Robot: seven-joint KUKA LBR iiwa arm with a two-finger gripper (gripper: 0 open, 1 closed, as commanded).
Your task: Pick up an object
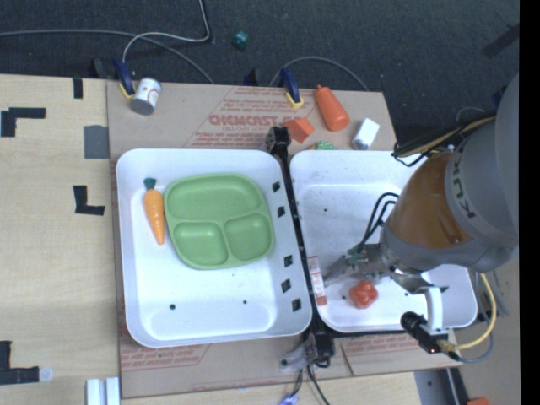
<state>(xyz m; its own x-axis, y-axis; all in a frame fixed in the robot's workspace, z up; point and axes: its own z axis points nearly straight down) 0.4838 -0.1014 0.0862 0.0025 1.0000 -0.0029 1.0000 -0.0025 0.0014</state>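
Gripper (350, 264) is down low in the right white bin (337, 184), a dark metal two-finger thing poking out from under the fat grey arm with its orange band (430, 213), but honestly I cannot tell how its tips stand, since they blur into the wiring. Just below and a touch right of it sits a small red rounded object (364, 294), kinda lumpy and matte, maybe a toy tomato or strawberry. It's near the gripper but looks apart from it, not between the tips. It's too blobby to have a real long axis, so I can't say which way it points.

Taking that red lump as the landmark: far to its left, in the left white bin (135, 251), lies a smooth green plastic plate with three compartments (221, 221). Just left of the plate is an orange toy carrot (154, 213), long axis running up-down, green stem end pointing away from the camera. Up beyond the lump, outside the bins on the brown cardboard sheet (236, 116), rest an orange bottle-shaped toy (332, 108) and a small white block (365, 132).
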